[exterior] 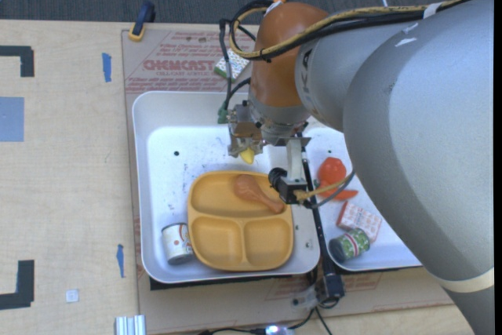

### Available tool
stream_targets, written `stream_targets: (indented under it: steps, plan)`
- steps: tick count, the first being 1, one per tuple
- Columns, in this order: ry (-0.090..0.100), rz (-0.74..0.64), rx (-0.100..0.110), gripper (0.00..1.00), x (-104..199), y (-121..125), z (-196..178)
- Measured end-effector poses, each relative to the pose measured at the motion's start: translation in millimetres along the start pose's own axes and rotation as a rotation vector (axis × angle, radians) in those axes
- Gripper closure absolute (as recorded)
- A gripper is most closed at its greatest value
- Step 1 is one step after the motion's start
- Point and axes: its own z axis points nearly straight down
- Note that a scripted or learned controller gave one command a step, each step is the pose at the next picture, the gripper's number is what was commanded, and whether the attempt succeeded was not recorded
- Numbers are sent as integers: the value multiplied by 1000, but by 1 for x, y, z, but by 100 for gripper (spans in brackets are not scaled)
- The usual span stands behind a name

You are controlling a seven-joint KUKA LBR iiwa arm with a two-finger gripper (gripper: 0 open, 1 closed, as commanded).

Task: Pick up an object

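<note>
Camera view: gripper [245, 140] sits low in the left bin [142, 169], near the bin's back middle, just behind the yellow divided plate [243, 235]. Grip state: cannot tell, wrist hardware blocks it. A small yellow item [249, 156] pokes out right under the gripper, touching or nearly so; can't say if it is held, so nothing counts as picked yet. It looks like the likeliest target.

Other candidates:
- tan spoon-like piece [256, 191] in the plate's upper compartment
- small can [177, 243] on its side by the plate's left edge, front-left of the bin
- red pepper [333, 170], patterned box [360, 220] and green-lidded can [350, 245] in the right bin [392, 253], partly under the arm

Risks, as judgement:
- The yellow item is small and close to the plate rim, so a close could clip only its edge and it pops out or slides off on lift.
- If the gripper drifts forward it may catch the plate rim, tipping the plate or dragging it instead of taking one thing.
- The loose cable [314, 208] hanging from the wrist crosses the plate and the wall between the bins; on a lift it could snag the rim or sweep the tan piece.
- A grasp that closes on nothing is plausible; success can't be confirmed from this angle.
</note>
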Motion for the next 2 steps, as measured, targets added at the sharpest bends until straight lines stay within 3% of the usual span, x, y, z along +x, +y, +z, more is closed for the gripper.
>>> stream_targets:
  steps: [1, 2]
  plan:
    - [0, -1, -2, 100, 39, -35, -53]
    - [-1, -1, -3, 100, 77, 18, -70]
